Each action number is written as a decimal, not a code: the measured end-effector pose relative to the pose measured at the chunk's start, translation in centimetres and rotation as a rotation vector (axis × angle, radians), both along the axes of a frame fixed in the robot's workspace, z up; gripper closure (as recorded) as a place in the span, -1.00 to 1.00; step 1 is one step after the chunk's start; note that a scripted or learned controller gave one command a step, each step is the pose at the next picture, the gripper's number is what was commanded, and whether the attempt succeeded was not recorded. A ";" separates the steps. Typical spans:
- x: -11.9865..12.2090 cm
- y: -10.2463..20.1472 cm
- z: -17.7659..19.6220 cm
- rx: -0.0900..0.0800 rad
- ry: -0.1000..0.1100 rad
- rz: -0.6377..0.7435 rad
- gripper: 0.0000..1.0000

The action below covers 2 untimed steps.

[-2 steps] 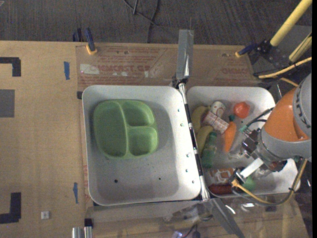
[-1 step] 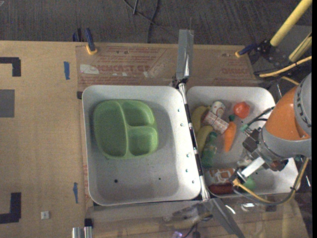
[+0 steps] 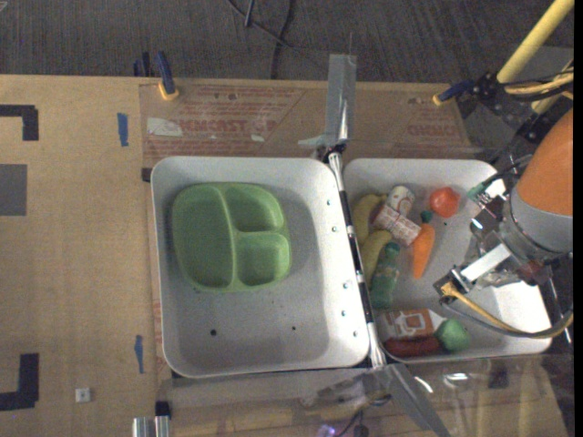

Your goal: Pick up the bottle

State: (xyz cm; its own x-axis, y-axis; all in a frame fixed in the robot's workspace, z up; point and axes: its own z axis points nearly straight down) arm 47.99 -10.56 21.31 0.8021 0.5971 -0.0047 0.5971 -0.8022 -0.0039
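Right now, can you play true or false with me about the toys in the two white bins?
1. The green plate is in the left bin. True.
2. The bottle lies in the left bin. False: it lies in the right bin, by the bananas.
3. The carrot is right of the bottle. True.
4. The gripper is over the green plate. False: it is over the right bin.

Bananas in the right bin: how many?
2. One banana lies near the bin's upper left by the divider; the other banana is just below it, touching the green bottle. More could be hidden under the arm.
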 end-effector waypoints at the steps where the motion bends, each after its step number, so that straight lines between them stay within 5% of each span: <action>1: 0.0 0.0 0.0 0.000 0.001 0.000 -1.00; 2: 0.1 0.1 0.7 -0.001 0.006 0.003 1.00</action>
State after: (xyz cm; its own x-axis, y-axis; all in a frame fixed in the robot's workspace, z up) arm 48.05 -10.48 22.02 0.8000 0.5999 -0.0103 0.5999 -0.8001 -0.0072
